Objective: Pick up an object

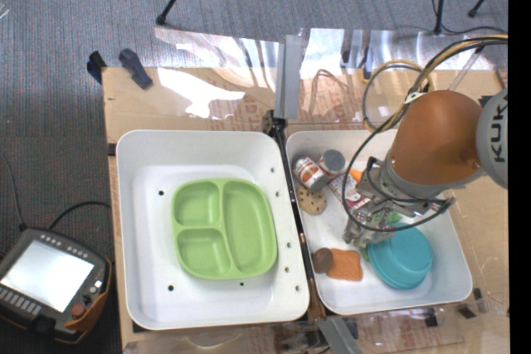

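Two shallow white bins sit side by side on the surface. The left bin (141, 170) contains a green divided plate (224, 228) with three compartments, lying flat near the bin's centre. The right bin (452, 261) holds the loose items: a small tin can (310, 172) lying on its side near the upper left corner, a grey cylindrical cup (333, 160) just beside it, a spotted cookie-like piece (312, 200) below the can, a dark brown round piece (322, 260) touching an orange flat piece (346, 264) near the lower edge, and a teal bowl (401, 259) toward the lower right. The arm (436, 141) reaches in from the right, its orange band over the middle of the right bin. The jaws (371, 221) are low in that bin, just above the teal bowl's upper left rim, among partly hidden clutter; whether they are spread or closed cannot be told. A handheld pendant (50, 282) lies on the floor at lower left.
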Controlling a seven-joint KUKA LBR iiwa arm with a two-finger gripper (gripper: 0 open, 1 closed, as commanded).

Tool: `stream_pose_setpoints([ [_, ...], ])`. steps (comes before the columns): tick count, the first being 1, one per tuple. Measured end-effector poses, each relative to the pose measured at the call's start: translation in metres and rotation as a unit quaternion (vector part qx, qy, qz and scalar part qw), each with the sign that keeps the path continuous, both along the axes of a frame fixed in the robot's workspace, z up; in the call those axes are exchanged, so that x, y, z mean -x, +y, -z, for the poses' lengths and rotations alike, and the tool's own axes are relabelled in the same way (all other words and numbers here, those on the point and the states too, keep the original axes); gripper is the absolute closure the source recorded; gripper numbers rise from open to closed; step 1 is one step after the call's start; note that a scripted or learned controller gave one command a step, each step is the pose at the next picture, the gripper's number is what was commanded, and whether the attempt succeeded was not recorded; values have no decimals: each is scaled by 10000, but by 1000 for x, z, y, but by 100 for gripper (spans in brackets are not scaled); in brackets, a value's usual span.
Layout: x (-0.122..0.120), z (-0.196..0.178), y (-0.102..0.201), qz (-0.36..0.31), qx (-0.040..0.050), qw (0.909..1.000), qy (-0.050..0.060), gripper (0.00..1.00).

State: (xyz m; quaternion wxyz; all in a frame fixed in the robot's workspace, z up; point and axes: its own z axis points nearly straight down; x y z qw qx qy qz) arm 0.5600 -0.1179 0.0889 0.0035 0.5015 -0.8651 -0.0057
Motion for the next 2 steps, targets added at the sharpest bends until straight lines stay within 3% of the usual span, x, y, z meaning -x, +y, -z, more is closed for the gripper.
stream_pose_setpoints([
  [1, 86, 3, 19, 161, 15, 9999, -25, 100],
  [2, 85, 3, 20, 153, 15, 9999, -39, 0],
])
